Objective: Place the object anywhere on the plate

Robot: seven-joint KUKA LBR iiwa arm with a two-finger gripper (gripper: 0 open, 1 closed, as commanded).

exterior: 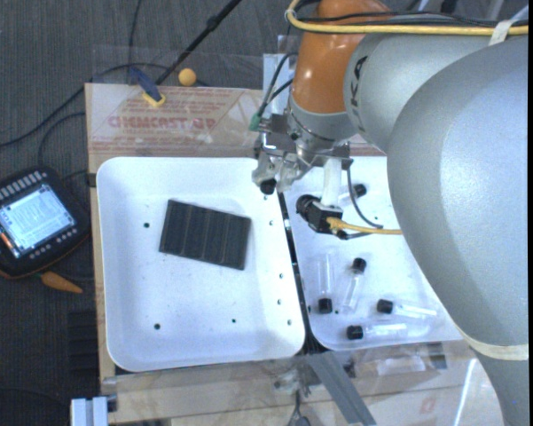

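The grey arm (452,167) covers much of the right bin (337,327) and runs off the picture's right edge. The gripper (275,180) is too cluttered to read. Some vials (350,287) lie partly hidden.

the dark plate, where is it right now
In the camera view the dark ridged plate lies flat in the left white bin, a little above its middle, left of the divide between the bins.

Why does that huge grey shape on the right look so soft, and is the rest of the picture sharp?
Camera view: the arm sits close to the lens, so it looms blurred; the dark plate and the capped tubes are sharper; the left bin looks bright, with soft shadows.
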